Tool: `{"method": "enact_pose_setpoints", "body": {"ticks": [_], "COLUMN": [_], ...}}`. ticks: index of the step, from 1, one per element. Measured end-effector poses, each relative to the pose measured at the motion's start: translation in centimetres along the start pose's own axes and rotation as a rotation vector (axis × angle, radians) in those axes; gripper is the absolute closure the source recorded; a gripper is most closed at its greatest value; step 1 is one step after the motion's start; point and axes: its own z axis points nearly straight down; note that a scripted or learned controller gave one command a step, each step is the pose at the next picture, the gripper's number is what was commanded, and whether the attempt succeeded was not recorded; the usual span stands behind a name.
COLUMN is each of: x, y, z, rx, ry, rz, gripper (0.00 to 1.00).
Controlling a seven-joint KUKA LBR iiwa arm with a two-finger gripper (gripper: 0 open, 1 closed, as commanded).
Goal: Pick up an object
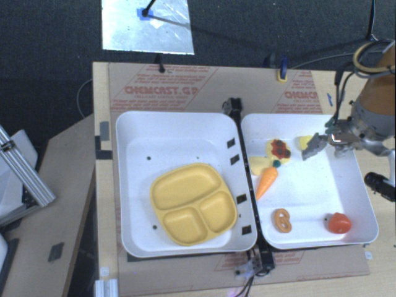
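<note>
Yellow object (304,142) partly hidden behind gripper (314,147), arm (376,107) cut off right

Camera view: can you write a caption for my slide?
Gripper hovers over toy food bin; yellow tray sits next door.

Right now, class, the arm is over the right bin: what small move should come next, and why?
Probably lower the hand a little toward the yellow piece beside it. The hand hovers at the right bin's far side, nothing shows between its fingers, and that piece looks nearest.
</note>
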Motion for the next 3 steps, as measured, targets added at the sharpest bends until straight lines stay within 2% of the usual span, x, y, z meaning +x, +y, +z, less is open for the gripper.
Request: {"method": "enact_pose_setpoints", "body": {"ticks": [1,2,3], "x": [0.4,0.7,0.7], "y": [-0.5,0.0,0.1], "z": [4.4,8.8,7.5], "rx": [-0.001,-0.001,-0.006], "ry": [0.001,0.0,-0.001], "rz": [0.0,-0.001,0.0], "gripper": [0.0,0.0,1.0]}}
